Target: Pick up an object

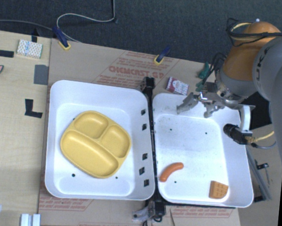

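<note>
Here the arm (257, 57) is reaching in from the right, its claw (197, 107) hanging over the far edge of the right bin (235, 165) with its two fingers spread apart and pinching nothing. Well nearer, the orange sausage (171, 171) is lying on that bin's floor, with the waffle piece (218, 190) sitting to its right. The yellow divided plate (95, 143) is resting in the left bin (59, 126).

Both bins (58, 141) looked like smooth white plastic with a faint sheen. The yellow divided tray (95, 143) seemed matt plastic, the sausage (171, 171) glossy. Brown cardboard (125, 68) lay beneath, dull and printed, on a pale wood-look worktop (10, 121).
</note>
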`<act>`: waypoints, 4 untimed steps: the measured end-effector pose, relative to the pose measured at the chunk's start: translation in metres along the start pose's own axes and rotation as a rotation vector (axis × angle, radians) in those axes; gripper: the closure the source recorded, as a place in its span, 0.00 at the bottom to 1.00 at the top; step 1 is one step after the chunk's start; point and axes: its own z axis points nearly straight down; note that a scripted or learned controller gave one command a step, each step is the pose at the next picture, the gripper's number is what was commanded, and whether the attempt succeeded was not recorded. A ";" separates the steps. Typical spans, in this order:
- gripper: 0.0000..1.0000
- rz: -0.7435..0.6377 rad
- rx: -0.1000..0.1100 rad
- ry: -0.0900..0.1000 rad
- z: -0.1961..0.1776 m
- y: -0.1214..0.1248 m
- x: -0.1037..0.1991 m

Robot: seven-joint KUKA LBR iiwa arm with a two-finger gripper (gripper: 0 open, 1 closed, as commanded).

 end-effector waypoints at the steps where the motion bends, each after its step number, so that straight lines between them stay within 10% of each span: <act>1: 0.00 0.004 0.003 0.000 0.055 -0.123 -0.036; 2: 0.00 0.002 -0.002 0.000 0.107 -0.121 0.011; 3: 1.00 0.003 -0.004 -0.003 0.097 -0.121 0.010; 4: 0.00 0.003 -0.004 -0.002 0.097 -0.121 0.010</act>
